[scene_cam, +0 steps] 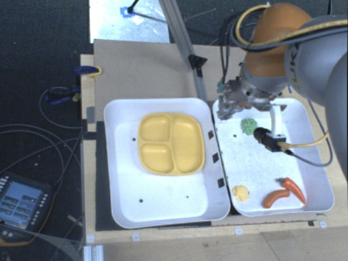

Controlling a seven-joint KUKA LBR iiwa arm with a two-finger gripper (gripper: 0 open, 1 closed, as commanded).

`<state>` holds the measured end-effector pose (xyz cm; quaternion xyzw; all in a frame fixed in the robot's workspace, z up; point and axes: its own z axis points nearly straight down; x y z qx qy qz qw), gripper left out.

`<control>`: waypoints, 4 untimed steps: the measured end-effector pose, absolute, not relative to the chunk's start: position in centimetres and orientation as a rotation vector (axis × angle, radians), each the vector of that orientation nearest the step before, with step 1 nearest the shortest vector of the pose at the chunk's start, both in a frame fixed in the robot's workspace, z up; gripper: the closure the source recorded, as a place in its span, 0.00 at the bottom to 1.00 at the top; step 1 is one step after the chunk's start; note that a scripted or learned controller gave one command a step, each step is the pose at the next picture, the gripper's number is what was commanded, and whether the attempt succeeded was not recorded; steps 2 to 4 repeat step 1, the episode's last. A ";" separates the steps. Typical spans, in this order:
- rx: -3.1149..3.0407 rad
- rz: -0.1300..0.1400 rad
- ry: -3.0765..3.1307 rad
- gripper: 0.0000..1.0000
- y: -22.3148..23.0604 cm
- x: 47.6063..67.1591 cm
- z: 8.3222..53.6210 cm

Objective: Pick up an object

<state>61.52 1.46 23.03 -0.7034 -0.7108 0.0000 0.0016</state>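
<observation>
Nearest the camera in the right bin [321,197] lie a yellow lump [240,192], a sausage [275,198] and a carrot [294,188]: small, light, probably rigid plastic, best pinched across their narrow middles. Farther back sits the knobbly green piece [248,125], just beside the gripper [227,108]; whether it grasps anything I cannot tell.

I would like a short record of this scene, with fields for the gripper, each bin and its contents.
gripper: low over the far left corner of the right bin, fingers not readable
left bin: holds a yellow divided plate
right bin: holds a green broccoli piece, orange carrot, red-orange sausage, small yellow item
nearest to gripper: green broccoli piece, apart from it
</observation>
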 end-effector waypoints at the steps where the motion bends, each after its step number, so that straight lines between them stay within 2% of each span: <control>1: -2.207 -0.003 -2.233 1.00 6.4 59.6 24.0; 4: -2.207 -0.003 -2.233 1.00 6.4 59.6 24.0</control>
